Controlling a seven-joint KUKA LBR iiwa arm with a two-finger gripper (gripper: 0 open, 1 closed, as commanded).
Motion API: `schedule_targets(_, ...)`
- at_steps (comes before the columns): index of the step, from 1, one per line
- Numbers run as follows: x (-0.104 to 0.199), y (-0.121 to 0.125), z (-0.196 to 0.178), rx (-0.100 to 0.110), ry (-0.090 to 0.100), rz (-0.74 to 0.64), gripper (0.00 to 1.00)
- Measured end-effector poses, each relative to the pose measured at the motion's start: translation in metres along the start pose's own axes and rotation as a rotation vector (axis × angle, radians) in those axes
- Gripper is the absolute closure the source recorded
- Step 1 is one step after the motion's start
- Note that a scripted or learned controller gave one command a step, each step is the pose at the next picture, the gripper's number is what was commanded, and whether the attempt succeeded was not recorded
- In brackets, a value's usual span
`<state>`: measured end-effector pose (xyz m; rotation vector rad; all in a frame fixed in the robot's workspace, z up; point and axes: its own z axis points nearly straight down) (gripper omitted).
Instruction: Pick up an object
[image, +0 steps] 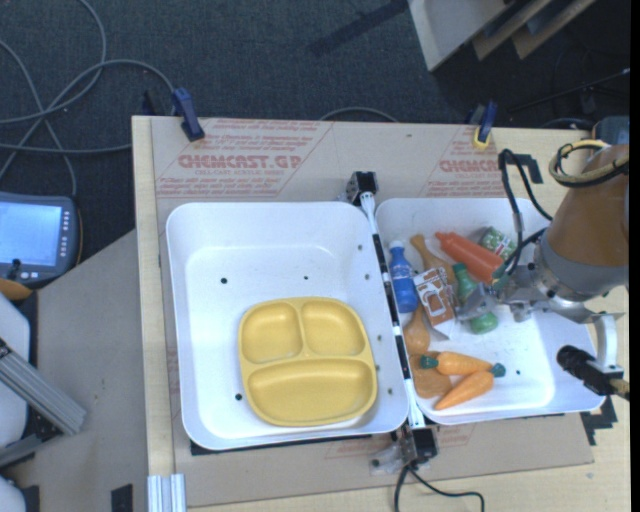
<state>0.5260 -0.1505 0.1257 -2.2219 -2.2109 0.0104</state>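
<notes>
In right bin (560, 395): toys heaped, none lifted. Gripper (497, 290) low over green toy (482, 322), right of blue bottle (402, 281); grip state cannot tell. Grasp and lift left, I judge.

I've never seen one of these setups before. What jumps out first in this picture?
Probably the yellow divided tray, lying alone in the left bin. Next, the bright jumble in the right bin: a blue bottle by the dividing edge and toy carrots near the front. The grey arm with its orange band reaches in from the right, its tool low over that pile.
</notes>
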Motion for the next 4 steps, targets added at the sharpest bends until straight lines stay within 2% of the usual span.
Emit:
schedule_targets(1, 0.011, 0.077, 0.042, -0.016, -0.011, -0.006, 0.0)
schedule_targets(2, 0.013, 0.075, 0.03, -0.014, -0.005, -0.003, 1.0)
schedule_targets(3, 0.04, 0.019, 0.042, -0.003, 0.001, -0.003, 1.0)
schedule_targets(4, 0.115, 0.031, -0.066, -0.022, 0.002, -0.015, 1.0)
